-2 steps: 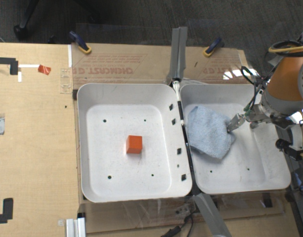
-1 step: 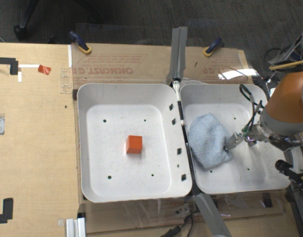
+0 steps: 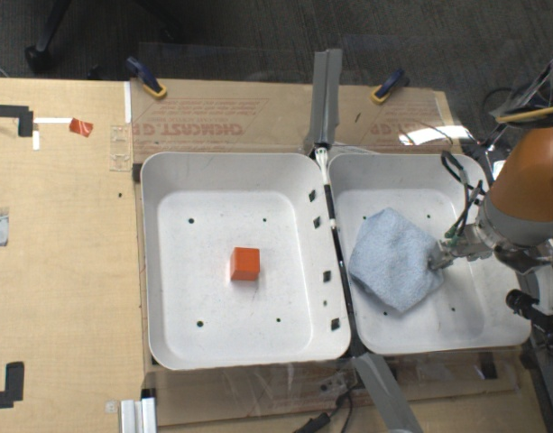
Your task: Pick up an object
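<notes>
One set of jaws (image 3: 436, 260), low in the right bin (image 3: 493, 327), tip touching the right edge of the blue-grey cloth (image 3: 395, 258); you cannot tell whether they stand apart or together. Cloth lies crumpled just left of them, mid-bin. One orange block (image 3: 245, 264) sits well apart, centre of the left bin (image 3: 168, 332). Cloth folds hide the contact point

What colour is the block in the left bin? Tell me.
Orange-red block, clearest in the camera view.

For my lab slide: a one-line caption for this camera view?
Gripper at the edge of a blue cloth in the right bin; orange cube in the left bin.
</notes>
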Tool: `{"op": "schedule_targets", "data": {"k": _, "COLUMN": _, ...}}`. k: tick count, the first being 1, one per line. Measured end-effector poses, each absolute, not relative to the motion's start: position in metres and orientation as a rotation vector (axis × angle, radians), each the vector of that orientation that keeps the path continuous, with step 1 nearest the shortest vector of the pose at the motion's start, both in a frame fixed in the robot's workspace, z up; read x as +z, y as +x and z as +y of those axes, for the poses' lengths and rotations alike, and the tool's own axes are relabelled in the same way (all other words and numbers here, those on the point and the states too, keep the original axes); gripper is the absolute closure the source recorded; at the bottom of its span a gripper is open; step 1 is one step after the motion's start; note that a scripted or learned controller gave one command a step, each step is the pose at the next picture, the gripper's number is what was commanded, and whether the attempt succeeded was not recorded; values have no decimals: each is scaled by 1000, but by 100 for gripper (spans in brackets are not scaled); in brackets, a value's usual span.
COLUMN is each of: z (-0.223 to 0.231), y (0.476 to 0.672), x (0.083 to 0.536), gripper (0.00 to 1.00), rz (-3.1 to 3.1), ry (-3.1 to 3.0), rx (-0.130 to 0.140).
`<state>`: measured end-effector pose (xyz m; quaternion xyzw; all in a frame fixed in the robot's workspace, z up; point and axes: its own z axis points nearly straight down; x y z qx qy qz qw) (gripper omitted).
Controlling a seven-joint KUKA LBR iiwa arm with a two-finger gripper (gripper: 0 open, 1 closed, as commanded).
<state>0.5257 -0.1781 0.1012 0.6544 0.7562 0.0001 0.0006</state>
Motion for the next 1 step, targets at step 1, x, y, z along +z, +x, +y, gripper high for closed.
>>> {"op": "schedule_targets", "data": {"k": 1, "z": -120, "y": 539, "x": 92, "gripper": 100, "rz": 2559, "ry": 1819, "rx": 0}}
